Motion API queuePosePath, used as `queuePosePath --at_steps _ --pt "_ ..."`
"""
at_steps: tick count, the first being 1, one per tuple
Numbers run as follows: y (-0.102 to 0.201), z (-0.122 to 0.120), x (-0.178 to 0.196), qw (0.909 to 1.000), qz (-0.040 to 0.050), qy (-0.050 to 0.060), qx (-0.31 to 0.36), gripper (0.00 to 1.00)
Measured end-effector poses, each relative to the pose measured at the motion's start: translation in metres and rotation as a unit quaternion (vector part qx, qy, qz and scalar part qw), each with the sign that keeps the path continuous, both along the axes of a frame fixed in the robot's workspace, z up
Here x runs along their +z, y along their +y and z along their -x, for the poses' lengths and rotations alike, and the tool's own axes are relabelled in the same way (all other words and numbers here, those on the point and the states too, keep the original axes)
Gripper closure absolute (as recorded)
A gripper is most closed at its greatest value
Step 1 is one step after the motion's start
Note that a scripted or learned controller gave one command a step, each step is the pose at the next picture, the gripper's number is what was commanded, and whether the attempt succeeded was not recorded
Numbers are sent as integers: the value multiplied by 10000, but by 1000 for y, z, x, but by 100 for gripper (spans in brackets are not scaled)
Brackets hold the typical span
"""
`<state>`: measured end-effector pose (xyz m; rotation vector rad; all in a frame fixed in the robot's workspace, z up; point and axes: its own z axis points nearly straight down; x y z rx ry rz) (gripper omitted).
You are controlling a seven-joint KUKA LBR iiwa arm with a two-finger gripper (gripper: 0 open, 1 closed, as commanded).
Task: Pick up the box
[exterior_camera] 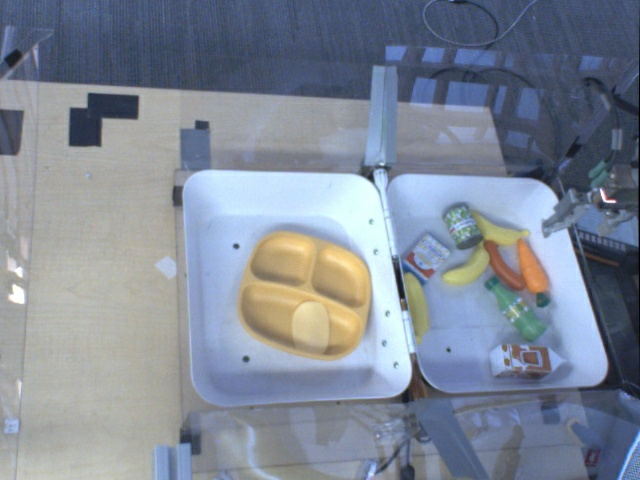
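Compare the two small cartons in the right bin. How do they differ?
The brown carton lies near the front edge of the right bin, apart from the other items. The white carton with red print sits by the bin's left wall, close to a banana. The brown one looks bigger and has a white top; the white one is tilted. Both are small boxes lying in the same bin.

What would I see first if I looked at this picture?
Probably the big yellow tray with its four sections, sitting in the middle of the left white bin. Next, the colourful heap of toy food in the right bin: yellow bananas, an orange carrot, a green bottle and a little box near the front corner. The gripper hangs at that bin's right edge.
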<state>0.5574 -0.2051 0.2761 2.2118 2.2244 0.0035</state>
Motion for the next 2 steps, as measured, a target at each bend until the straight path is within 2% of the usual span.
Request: queuePosePath --at_steps 1,2 --pt "2 -13 -170 9931 -17 15 -1175 0" --pt "88 -61 -188 9879 -23 -26 -1549 0"
